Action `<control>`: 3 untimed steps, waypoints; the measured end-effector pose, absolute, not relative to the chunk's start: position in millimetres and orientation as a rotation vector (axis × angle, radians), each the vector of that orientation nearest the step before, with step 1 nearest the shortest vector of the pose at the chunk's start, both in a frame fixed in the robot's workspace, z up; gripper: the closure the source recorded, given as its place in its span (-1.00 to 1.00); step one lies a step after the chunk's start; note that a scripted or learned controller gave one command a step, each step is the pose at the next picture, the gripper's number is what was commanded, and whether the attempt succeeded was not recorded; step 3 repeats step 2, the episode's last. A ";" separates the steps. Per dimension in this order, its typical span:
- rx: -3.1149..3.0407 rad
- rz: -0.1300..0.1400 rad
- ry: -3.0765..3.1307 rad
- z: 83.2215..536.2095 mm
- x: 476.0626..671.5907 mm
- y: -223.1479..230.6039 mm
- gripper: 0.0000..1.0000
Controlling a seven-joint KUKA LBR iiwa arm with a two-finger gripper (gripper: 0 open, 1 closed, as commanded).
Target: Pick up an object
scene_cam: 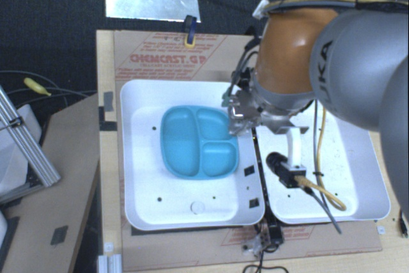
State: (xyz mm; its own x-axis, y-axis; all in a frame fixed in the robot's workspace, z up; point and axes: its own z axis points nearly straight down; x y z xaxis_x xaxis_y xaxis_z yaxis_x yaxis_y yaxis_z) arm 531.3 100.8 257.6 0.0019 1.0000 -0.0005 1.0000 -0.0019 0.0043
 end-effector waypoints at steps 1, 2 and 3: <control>2.210 0.018 2.227 361.4 497.5 130.4 1.00; 2.212 0.009 2.228 399.6 486.9 153.9 1.00; 2.212 0.009 2.228 399.6 486.9 153.9 1.00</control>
